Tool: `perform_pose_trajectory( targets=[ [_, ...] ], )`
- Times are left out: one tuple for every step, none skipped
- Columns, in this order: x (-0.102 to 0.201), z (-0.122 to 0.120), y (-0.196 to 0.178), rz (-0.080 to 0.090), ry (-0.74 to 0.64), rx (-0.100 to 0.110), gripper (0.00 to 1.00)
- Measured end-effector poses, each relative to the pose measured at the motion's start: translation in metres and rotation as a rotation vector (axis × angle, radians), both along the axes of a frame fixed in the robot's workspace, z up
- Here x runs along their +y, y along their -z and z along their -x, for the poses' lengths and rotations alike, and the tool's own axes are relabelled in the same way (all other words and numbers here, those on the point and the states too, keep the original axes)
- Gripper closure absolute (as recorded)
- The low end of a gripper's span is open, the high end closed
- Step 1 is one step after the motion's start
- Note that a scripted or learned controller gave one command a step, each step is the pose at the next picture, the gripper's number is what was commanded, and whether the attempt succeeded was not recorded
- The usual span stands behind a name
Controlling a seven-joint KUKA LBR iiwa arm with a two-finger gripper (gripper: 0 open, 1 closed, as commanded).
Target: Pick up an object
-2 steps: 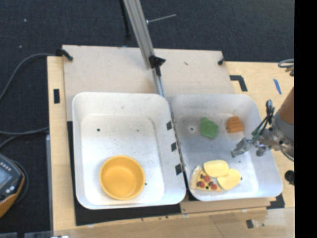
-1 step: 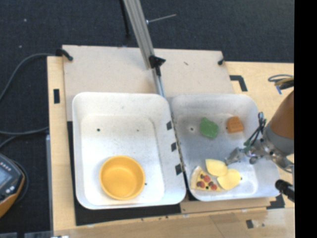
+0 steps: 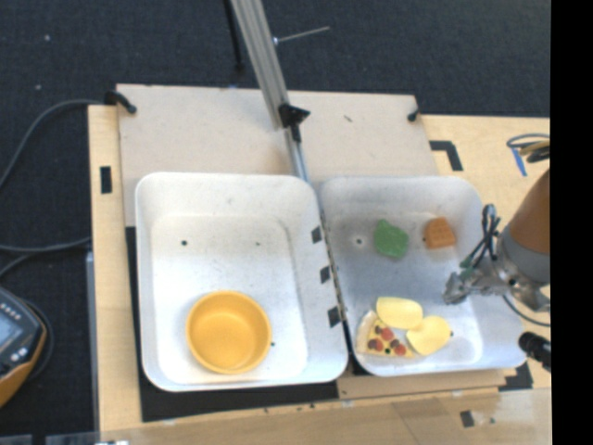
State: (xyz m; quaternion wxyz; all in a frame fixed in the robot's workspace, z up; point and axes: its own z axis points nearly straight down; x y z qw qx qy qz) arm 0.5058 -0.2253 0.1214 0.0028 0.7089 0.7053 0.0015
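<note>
Right bin (image 3: 463,193): green piece (image 3: 391,239), orange block (image 3: 439,233), yellow pieces (image 3: 412,323), pizza slice (image 3: 380,337) at near edge. Gripper (image 3: 459,288) by right wall; grip state unreadable. Nothing lifted; pick outstanding.

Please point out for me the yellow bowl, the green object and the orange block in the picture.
yellow bowl (image 3: 228,331), camera view, on the inside bottom of the bowl.
green object (image 3: 391,239), camera view, on the middle of its top.
orange block (image 3: 439,234), camera view, on its upper face.
</note>
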Motion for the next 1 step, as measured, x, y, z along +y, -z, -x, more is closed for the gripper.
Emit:
perform_pose_trajectory(
  targets=[
    [-0.0003,0.0025,-0.0443,0.001,-0.006,-0.001,1.0]
  ],
)
